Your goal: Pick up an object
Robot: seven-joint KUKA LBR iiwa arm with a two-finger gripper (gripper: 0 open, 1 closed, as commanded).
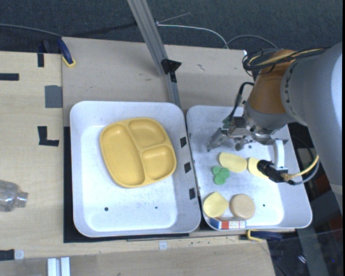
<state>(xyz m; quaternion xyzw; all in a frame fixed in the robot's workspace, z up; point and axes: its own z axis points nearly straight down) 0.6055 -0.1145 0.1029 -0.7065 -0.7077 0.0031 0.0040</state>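
Note:
My gripper hangs over the upper middle of the right bin, its two fingers spread apart with nothing between them. Just below it lies a pale yellow oblong piece. A small green leafy piece lies to the lower left of that. Near the bin's front edge sit a yellow round piece and a tan round piece, side by side.
The left bin holds a yellow three-compartment plate. A clear bottle lies on the bench at far left. A grey metal bar slants down towards the bins' shared top edge. A red, white and blue item rests against the right bin's front wall.

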